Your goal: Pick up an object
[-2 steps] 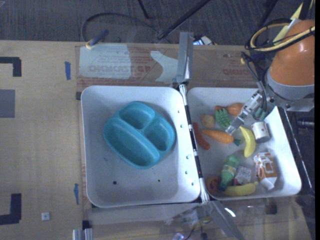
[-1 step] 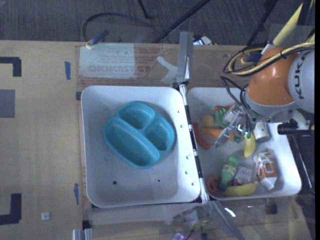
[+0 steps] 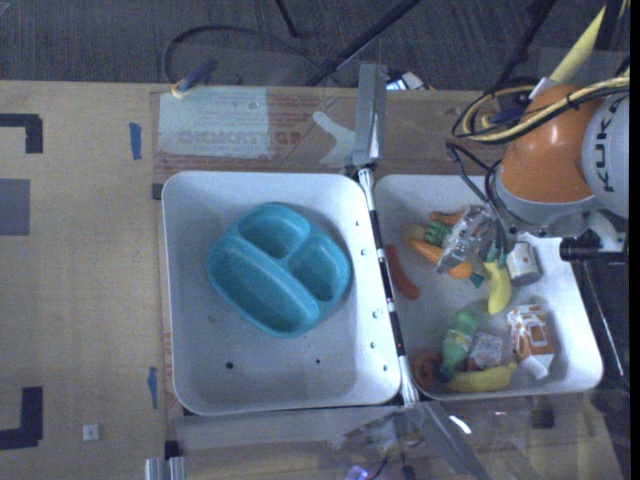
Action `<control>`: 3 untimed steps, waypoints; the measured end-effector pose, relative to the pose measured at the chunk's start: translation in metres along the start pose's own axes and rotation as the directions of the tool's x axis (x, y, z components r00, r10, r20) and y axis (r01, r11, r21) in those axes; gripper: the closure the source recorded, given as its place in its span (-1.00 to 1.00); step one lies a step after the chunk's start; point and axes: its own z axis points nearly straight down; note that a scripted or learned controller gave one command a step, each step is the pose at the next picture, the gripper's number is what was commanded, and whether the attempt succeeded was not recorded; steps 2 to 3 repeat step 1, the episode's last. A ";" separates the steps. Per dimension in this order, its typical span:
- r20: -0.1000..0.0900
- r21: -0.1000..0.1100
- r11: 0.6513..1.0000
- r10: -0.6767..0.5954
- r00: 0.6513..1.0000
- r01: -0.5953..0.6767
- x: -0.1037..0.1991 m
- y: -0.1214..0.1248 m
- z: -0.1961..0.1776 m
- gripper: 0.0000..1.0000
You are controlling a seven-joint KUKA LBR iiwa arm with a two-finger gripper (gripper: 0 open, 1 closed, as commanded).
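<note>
1. My gripper [image 3: 468, 243] hangs low over the upper middle of the right bin [image 3: 585, 363], below the arm's orange band [image 3: 543, 168]; whether it is released or clenched I cannot tell from this slant.
2. Just beside the gripper lie an orange carrot-like toy [image 3: 432, 250], a green piece [image 3: 434, 232] and a yellow banana [image 3: 498, 288]. I judge one of these to be the target.
3. To grasp well, I should descend straight onto a single item and avoid straddling two, since they crowd together.
4. Farther off, near the bin's front wall, sit a green bottle [image 3: 459, 333], a second banana [image 3: 480, 378] and a small carton [image 3: 529, 330].
5. The left bin [image 3: 200, 368] holds a blue divided plate [image 3: 279, 268], well apart from my reach.
</note>
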 end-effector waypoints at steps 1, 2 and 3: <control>-0.028 0.016 0.996 0.091 0.995 -0.091 0.017 0.078 -0.163 1.00; -0.028 0.016 0.996 0.091 0.995 -0.091 0.017 0.078 -0.163 1.00; -0.028 0.016 0.996 0.091 0.995 -0.091 0.017 0.078 -0.163 1.00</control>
